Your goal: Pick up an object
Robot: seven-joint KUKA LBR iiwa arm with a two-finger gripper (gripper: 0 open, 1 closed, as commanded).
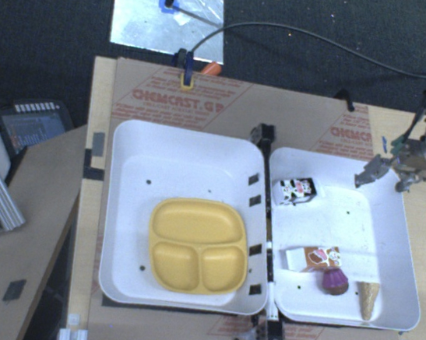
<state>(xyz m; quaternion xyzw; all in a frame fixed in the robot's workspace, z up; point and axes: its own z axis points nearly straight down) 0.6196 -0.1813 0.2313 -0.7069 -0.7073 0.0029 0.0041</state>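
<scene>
Camera view: hand [389, 176] open, empty, above right bin's [400, 239] far edge.

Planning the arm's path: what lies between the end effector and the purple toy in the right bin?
In the camera view, bare white bin floor separates the end effector from the purple toy; nothing stands between.
</scene>
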